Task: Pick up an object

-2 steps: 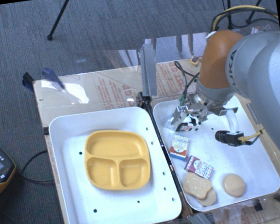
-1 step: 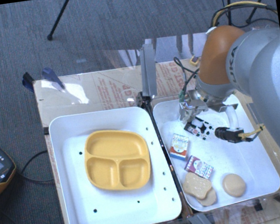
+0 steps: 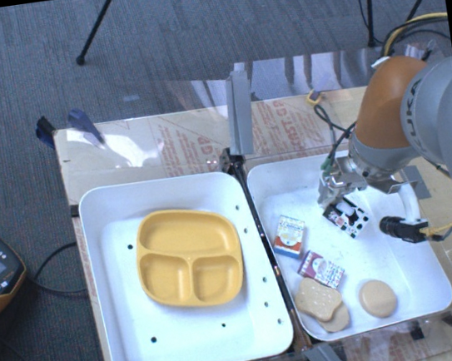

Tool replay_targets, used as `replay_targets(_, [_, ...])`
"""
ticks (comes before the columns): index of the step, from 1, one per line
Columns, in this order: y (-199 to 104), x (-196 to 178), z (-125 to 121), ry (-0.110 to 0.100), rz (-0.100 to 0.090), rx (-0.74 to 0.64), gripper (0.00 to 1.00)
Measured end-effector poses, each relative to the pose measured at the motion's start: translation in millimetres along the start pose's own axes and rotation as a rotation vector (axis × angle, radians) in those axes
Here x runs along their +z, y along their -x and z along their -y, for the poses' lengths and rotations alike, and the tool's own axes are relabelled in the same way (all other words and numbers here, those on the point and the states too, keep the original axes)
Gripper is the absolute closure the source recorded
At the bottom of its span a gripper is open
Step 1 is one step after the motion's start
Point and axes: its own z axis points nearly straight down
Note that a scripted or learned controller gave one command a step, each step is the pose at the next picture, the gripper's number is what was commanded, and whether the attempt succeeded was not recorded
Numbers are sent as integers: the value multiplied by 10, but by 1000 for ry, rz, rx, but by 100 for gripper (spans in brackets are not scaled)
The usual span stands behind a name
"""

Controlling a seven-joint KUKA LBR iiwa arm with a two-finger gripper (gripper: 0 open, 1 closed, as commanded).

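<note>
While my gripper [image 3: 340, 199] hovers, grip state unreadable, the small black-and-white patterned block [image 3: 347, 218] at its five o'clock could skid aside.

Two bins sat side by side. The left bin [image 3: 112, 318] held a divided plate [image 3: 189, 256] near its middle. In the right bin [image 3: 429, 271], the gripper [image 3: 336, 193] hung over a small patterned item [image 3: 348, 218], perhaps touching it. Left of that lay a small carton [image 3: 290, 236], a packet [image 3: 321, 270] before it, then biscuits [image 3: 321, 301] and a round cookie [image 3: 378, 298] at the front.
</note>
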Motion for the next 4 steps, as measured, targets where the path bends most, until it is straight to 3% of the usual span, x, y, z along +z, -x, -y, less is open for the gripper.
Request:
replay_targets(1, [-232, -999, 56, -25, -2, 1, 100])
replay_targets(2, [-233, -938, 85, -37, -4, 2, 0])
replay_targets(3, [576, 84, 260, -33, -5, 3, 0])
replay_targets(4, [589, 34, 273, -41, -7, 6, 100])
